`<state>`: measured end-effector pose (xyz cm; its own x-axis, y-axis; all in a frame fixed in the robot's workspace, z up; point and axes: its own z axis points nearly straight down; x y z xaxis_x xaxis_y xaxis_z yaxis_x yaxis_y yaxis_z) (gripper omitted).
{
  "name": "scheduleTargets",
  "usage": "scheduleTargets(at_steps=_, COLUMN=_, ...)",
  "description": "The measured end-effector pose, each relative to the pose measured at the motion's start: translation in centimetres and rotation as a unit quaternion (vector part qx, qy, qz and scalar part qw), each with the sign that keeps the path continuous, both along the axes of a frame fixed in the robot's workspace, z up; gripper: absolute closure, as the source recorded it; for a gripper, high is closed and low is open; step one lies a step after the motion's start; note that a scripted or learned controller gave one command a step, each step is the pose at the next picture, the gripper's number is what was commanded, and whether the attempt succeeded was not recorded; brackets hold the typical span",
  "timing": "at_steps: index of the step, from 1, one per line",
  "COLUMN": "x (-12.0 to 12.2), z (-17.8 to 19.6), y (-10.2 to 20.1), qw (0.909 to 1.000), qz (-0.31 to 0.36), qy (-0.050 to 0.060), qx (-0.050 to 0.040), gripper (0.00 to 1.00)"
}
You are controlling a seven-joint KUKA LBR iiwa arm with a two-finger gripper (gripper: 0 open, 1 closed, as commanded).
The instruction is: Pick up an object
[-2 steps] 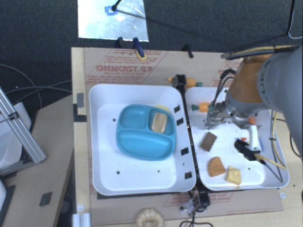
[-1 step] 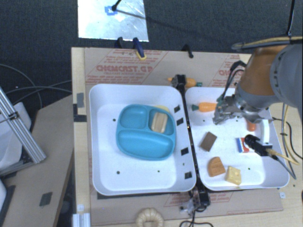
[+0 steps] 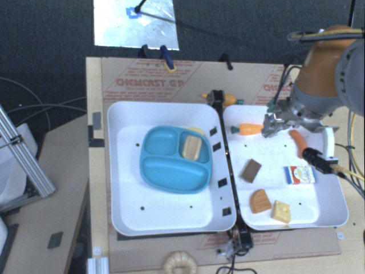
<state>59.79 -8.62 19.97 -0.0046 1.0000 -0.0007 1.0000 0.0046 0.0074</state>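
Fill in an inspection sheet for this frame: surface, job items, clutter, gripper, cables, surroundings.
Surface: bench with two white bins, left bin and right bin, side by side on a cardboard sheet.
Job's things: in the right bin, a carrot, an orange stick, a brown block, a small printed box, a cracker and a cheese piece.
Clutter: in the left bin, a blue divided plate with a tan bread piece in one compartment.
Grippers: gripper low over the right bin's far side, right beside the carrot; grasp cannot be told.
Cables: black cables at the left; wires on the right.
Surroundings: dark carpet, a shiny sheet beyond the bench.
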Motion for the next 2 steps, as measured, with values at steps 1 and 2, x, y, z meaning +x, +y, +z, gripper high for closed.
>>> scheduleTargets(at_steps=1, x=0.1, z=2.6, y=0.0, qw=1.0000, qz=0.000, qy=0.002, qx=0.0003, gripper=1.00)
scheduleTargets(at_steps=2, x=-2.7, z=3.6, y=5.0, qw=1.0000, qz=0.002, qy=0.003, qx=0.0015, gripper=1.00)
